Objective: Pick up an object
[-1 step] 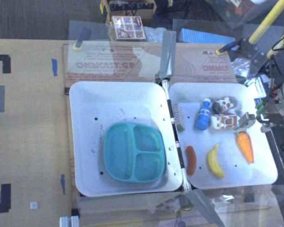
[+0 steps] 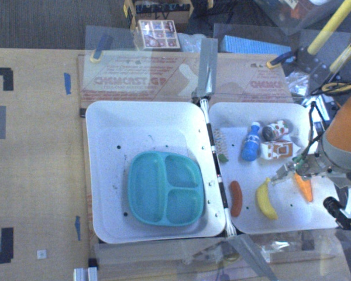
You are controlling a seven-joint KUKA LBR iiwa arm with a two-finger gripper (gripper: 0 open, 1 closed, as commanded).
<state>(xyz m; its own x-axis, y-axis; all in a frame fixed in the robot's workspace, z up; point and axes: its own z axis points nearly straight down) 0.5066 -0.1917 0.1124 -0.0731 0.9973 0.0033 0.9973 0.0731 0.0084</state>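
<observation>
Here, going down by size:
- The left bin (image 2: 105, 157) is holding a teal divided plate (image 2: 165, 188), which is lying flat toward the bin's near right corner
- The right bin (image 2: 245, 218) is lying just beside it, the two rims touching along the middle
- The arm (image 2: 344, 134) is reaching in from the right edge, its orange band showing above the wrist, and the gripper (image 2: 295, 170) is hanging low over the right bin's right half; whether it is gripping anything cannot be told
- A yellow banana (image 2: 265, 200) is lying just left of and below the gripper, its upper tip pointing toward it
- A blue bottle (image 2: 251, 143) is lying up and left of the gripper
- A white carton (image 2: 278, 150) with a red print is sitting just above the gripper
- A red sausage (image 2: 236, 198) is lying near the bin's left wall, well apart from the gripper
- An orange carrot (image 2: 304, 188) is lying just right of and below the gripper, very close to it
</observation>
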